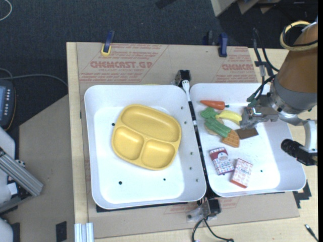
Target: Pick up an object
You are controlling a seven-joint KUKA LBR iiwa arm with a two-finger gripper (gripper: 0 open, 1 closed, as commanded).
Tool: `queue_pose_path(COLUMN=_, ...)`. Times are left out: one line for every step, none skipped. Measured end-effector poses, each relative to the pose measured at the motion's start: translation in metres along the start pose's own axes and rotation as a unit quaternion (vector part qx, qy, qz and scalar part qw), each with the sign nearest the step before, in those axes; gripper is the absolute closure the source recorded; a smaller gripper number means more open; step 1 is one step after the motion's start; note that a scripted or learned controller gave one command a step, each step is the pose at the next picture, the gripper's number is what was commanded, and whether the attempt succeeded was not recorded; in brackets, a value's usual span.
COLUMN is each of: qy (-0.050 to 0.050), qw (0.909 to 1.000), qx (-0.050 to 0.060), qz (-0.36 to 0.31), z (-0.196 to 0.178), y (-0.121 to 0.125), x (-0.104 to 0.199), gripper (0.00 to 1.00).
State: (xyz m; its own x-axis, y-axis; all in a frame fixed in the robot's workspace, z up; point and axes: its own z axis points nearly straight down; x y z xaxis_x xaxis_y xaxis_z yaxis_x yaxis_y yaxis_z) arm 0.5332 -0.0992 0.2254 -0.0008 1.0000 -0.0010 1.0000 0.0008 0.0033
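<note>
So the gripper (pixel 251 116) is down in the right bin (pixel 282 178), sitting at the right end of a tight little pile of toy food. Can't tell how it's set from this angle, the wrist hides it.

The pile is the crowded part. A carrot (pixel 213 104) lies at the top, a banana (pixel 229 116) just under it, and a green veggie (pixel 215 124) runs down-left of that, pretty much touching the banana. An orange waffle-looking piece (pixel 231 139) sits at the bottom of the green one, and a brown piece (pixel 247 133) is right below the gripper, touching or nearly so. Everything there is packed close.

Lower down in the same bin, apart from the pile, are 2 red-and-white packets (pixel 219 161) (pixel 242 172) side by side with open floor around them.

The left bin (pixel 101 150) just has a yellow 3-section plate (pixel 146 136) in the middle, well away from the arm (pixel 298 69).
</note>
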Motion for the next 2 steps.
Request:
queue_pose_path(qy=0.002, qw=1.0000, qx=0.003, qz=-0.002, z=-0.002, y=-0.007, x=0.045, gripper=1.00)
queue_pose_path(qy=0.002, qw=1.0000, qx=0.003, qz=-0.002, z=0.009, y=-0.005, x=0.096, gripper=1.00)
